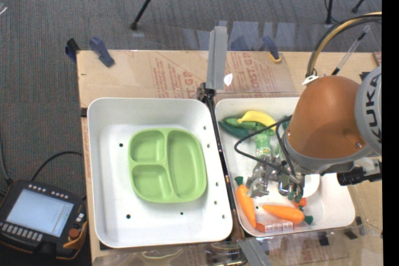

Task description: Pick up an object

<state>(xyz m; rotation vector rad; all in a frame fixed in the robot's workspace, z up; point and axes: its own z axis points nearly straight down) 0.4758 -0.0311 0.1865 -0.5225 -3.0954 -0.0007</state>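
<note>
low now, gripper (274, 180) over carrots (283, 213) — right bin (340, 209)

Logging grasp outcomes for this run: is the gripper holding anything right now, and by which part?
Cannot be told. The gripper is low in the right bin above the carrots.

I count two white bins (103, 134); one green divided plate (167, 165); two toy carrots (246, 205); one yellow banana (257, 117); one green vegetable (237, 128); one teach pendant (40, 218), floor left.
</note>
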